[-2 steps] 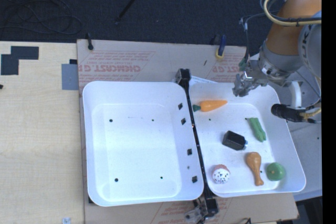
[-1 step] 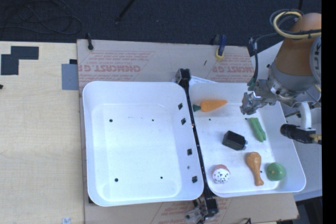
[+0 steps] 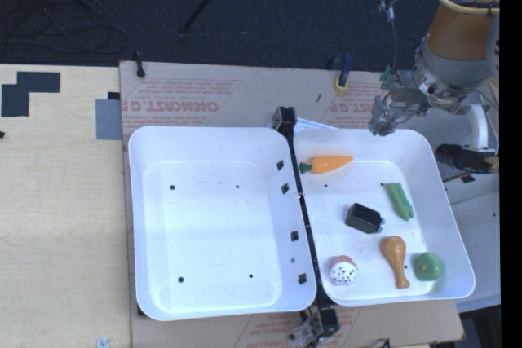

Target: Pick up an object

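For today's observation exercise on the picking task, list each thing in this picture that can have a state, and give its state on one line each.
gripper: above the right bin's far rim, holding nothing visible.
carrot: lying flat in the right bin, near its far edge.
green pod: lying flat, untouched.
black block: resting mid-bin, apart from the others.
drumstick: lying flat, beside the green ball.
spotted ball: resting near the divider.

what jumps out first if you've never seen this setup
The orange carrot near the top of the right bin draws the eye first, with a green ball and a drumstick at that bin's lower right. Above the bin's top right corner hangs the end effector.
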Action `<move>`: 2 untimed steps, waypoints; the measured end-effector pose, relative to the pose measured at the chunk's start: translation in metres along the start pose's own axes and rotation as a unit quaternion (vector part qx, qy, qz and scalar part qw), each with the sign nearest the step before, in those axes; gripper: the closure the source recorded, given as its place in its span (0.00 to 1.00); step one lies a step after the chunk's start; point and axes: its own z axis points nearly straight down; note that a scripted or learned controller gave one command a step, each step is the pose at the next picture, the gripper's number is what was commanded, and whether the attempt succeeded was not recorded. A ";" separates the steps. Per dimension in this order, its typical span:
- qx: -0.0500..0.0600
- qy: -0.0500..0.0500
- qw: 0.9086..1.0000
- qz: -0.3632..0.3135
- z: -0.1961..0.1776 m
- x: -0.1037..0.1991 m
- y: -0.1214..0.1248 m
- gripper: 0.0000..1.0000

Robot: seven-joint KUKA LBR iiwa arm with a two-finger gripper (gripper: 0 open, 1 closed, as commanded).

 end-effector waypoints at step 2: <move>0.005 0.001 1.000 -0.001 -0.016 0.088 -0.054 1.00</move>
